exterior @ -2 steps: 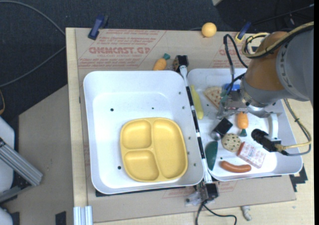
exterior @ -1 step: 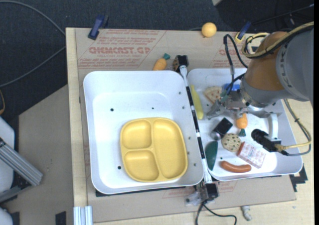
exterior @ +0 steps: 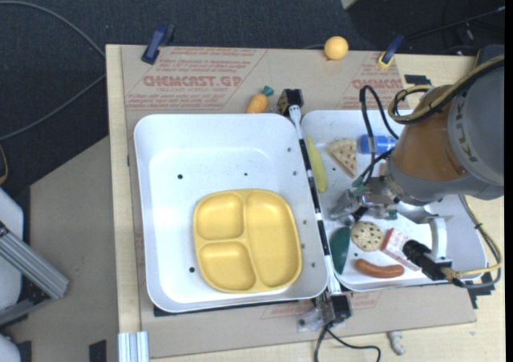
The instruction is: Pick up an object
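Gripper (exterior: 358, 207) (finger spacing cannot be determined) sits low in the right bin (exterior: 474, 234) — just above a round speckled cookie (exterior: 366, 235).

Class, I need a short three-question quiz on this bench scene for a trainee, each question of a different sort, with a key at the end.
1. True or false: the yellow divided plate lies in the left bin.
2. Multiple choice: which item lies nearest the front rim of the right bin? A) hot dog B) pizza slice C) blue bottle
3. Fill in: the yellow plate has ___ compartments.

Key: 1 true; 2 A; 3 three. Note that the gripper hangs over the middle of the right bin, just above the round cookie; the view does not show anything held.
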Robot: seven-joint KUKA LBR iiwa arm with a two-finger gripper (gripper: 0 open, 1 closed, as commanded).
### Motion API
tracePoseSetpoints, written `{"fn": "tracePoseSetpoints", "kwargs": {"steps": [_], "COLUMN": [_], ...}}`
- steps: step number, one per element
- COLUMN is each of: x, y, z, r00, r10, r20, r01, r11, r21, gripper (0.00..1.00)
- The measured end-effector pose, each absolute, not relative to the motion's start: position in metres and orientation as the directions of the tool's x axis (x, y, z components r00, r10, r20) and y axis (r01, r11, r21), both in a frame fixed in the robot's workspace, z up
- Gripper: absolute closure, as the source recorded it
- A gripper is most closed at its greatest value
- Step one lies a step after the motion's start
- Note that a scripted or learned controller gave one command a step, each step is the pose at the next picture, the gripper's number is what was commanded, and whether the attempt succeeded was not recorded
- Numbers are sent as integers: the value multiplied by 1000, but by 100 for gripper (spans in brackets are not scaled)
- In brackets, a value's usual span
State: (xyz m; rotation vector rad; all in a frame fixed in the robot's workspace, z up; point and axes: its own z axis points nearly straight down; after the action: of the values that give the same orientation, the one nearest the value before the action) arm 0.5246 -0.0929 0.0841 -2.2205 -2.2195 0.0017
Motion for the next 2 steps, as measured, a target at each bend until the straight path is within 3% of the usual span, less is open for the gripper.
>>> {"fn": "tracePoseSetpoints", "kwargs": {"steps": [1,2], "x": [630,611], "y": [-125,-221], "z": [148,102], "r00": [-1,-2], "r10": [1000,1000], "r20": [-1,5], "r01": [1000,1000], "r11": [1,2], "r21": [3,-2], "gripper": [0,0]}}
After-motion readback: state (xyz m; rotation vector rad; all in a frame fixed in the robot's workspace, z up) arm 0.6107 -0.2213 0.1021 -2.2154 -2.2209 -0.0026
